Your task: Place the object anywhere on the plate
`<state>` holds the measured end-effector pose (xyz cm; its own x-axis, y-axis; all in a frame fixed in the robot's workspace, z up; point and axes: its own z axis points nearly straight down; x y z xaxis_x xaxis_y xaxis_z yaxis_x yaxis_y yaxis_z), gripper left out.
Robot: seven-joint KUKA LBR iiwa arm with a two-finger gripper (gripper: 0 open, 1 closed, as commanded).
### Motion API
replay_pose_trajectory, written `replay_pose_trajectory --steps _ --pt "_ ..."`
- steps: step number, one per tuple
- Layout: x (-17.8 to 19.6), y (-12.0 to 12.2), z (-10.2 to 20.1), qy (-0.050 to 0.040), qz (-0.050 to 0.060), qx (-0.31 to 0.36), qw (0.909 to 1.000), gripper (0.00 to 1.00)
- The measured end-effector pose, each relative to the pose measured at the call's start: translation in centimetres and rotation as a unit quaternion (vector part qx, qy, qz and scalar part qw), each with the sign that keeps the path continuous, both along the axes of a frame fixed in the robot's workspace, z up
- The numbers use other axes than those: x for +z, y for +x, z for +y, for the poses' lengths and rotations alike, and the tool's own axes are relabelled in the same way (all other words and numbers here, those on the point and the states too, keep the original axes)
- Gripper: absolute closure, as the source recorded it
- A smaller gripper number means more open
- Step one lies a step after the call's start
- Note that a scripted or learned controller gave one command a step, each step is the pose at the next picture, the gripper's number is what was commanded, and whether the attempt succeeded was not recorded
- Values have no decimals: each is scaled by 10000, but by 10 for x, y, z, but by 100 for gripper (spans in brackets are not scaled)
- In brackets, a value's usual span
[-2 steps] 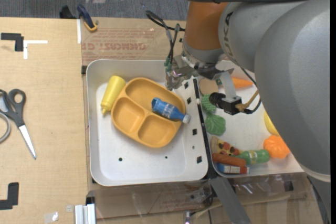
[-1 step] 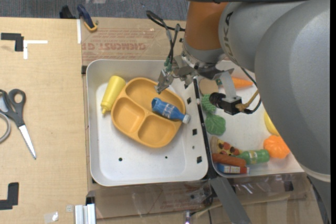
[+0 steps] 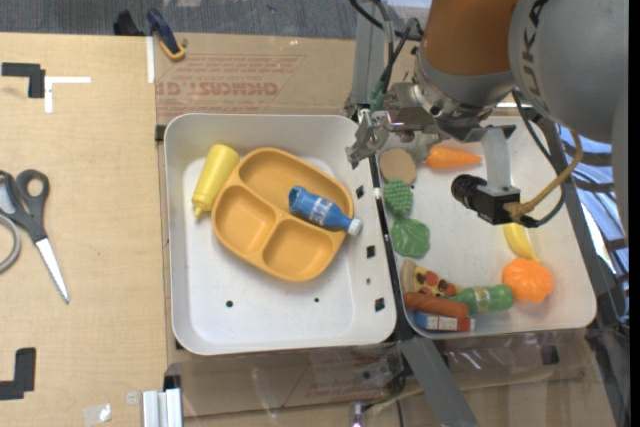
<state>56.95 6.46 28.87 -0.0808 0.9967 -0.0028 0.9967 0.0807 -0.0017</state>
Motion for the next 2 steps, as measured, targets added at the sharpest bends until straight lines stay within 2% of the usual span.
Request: replay_pose_trajectory --steps 1,2 --pt "7 0 0 -19 18 14 10000 100" --pt "-54 23 42 -3 15 -773 9970 100"
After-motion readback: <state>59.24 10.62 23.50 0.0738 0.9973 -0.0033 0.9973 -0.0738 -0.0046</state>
